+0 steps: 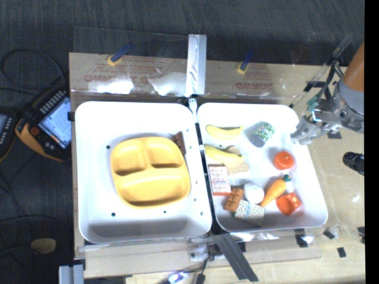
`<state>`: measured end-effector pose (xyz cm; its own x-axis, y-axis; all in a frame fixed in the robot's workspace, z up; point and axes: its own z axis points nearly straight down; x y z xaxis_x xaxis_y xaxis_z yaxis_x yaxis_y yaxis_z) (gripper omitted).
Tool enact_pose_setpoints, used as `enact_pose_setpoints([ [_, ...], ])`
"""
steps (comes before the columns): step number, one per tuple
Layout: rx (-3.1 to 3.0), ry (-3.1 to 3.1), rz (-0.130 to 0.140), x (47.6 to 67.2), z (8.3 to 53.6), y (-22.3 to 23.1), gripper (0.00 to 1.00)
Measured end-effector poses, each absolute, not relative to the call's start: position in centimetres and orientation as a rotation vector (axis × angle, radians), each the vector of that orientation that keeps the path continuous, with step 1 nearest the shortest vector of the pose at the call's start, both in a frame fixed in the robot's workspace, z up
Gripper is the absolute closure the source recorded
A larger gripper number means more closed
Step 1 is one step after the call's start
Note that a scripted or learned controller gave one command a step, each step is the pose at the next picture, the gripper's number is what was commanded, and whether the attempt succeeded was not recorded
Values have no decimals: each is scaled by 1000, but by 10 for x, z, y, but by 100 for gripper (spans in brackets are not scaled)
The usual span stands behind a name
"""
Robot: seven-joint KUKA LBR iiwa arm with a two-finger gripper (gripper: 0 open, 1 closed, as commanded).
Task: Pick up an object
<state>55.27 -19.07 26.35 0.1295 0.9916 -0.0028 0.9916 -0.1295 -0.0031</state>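
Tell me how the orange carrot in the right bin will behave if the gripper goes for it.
The carrot looks like smooth toy plastic, so probably stiff, light, and slippery. Its tapered, round body may roll or squirt out of a pinch. It lies against the red pepper-like toy, so a push would likely shove both.

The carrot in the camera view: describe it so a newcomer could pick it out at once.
Look in the right bin, the one nearer the gripper, toward its near right corner. The carrot lies there at a slant, a tapered orange cone with a green tip. The small tomato above it and the red piece beside it are rounder and redder.
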Motion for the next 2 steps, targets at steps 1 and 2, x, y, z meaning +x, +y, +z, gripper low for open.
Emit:
enact_pose_setpoints([
  [1,-2361,-2073,6,553,264,-191,0],
  [2,-2335,-2102,7,640,165,-169,0],
])
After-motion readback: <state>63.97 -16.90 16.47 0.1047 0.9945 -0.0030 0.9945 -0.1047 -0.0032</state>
